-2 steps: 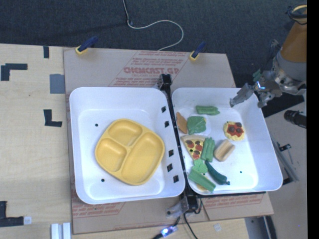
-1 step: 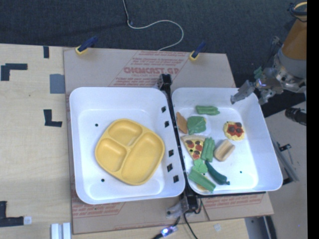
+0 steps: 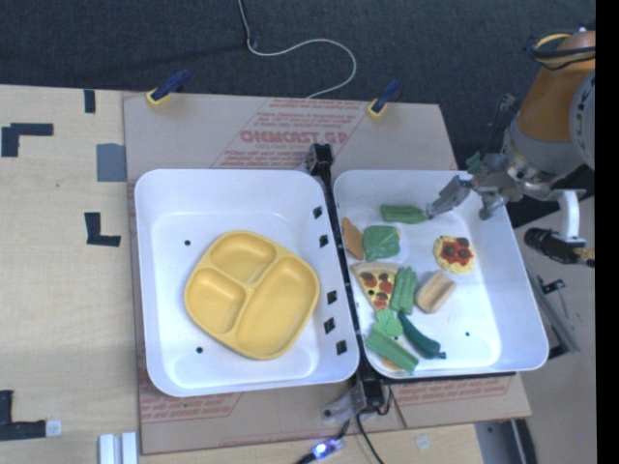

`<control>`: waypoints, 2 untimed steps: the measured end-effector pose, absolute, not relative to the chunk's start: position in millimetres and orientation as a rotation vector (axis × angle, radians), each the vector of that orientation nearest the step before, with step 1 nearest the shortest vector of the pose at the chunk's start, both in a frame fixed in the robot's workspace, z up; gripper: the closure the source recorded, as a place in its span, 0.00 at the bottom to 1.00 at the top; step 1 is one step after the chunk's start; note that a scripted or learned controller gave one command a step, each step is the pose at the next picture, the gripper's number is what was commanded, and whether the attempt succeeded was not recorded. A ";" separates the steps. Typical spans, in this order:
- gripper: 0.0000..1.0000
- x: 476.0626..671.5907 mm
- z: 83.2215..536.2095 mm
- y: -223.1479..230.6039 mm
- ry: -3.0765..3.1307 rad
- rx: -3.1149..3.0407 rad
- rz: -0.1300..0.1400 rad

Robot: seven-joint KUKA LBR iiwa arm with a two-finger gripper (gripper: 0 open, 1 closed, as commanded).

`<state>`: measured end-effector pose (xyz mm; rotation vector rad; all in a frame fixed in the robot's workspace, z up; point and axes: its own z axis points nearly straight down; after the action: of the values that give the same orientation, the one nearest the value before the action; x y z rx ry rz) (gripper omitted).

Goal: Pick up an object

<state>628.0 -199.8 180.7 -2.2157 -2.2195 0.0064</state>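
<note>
Landmark: the right bin (image 3: 513, 288), a shallow white tray, is taken as the reference for every place below.

Gripper (image 3: 466, 197): it is seen above the upper right part of the right bin, at the end of the grey arm (image 3: 551, 129) that enters from the bin's right. Whether it is spread or pressed together cannot be told; nothing is seen pinched in it.

Green strip (image 3: 403, 214): it is laid flat near the top of the right bin, just beside the gripper on the side toward the left bin.

Round pizza toy (image 3: 455, 253): it is placed right of the bin's centre, below the gripper and apart from it.

Green leafy piece (image 3: 380, 243): it is found left of the bin's centre, with an orange piece (image 3: 352, 240) touching it at the bin's left wall.

Pizza slice (image 3: 375, 283): it is set just below the leafy piece.

Bread roll (image 3: 435, 292): it is set below the round pizza toy, near the bin's centre.

Green pile (image 3: 401, 332): several green pieces are heaped toward the bin's lower left corner.

Left bin (image 3: 160, 211): it is butted against the right bin's left wall.

Yellow divided plate (image 3: 251, 293): it is laid inside the left bin, well apart from the right bin's contents.
</note>
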 end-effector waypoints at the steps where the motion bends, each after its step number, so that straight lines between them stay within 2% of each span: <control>1: 0.00 623.3 115.9 -196.3 -2.219 -2.215 0.008; 2: 0.00 627.6 88.4 -193.9 -2.233 -2.222 -0.010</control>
<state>627.6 -193.9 88.4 -2.2221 -2.2334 -0.0099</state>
